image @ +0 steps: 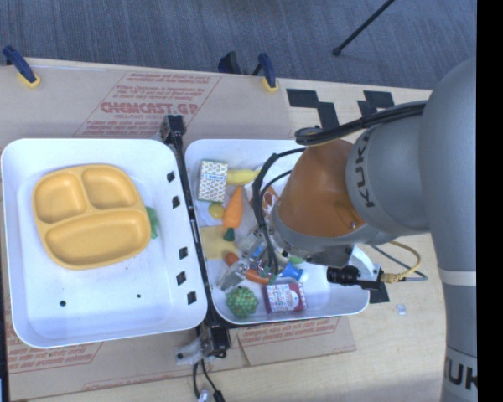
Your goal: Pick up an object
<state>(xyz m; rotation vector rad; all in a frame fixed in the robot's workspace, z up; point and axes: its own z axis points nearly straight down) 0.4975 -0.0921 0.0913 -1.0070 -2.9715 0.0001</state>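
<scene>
Camera view: end effector (253, 258) low in right bin (335, 304), mostly hidden by arm; open/closed unclear.

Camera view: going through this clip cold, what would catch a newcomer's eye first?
The big grey arm with its orange band dominates, leaning in from the right over the right bin. Next is the yellow divided tray lying in the left bin. Then the clutter of small toys under the arm: an orange carrot, a green broccoli and a small printed packet.
</scene>
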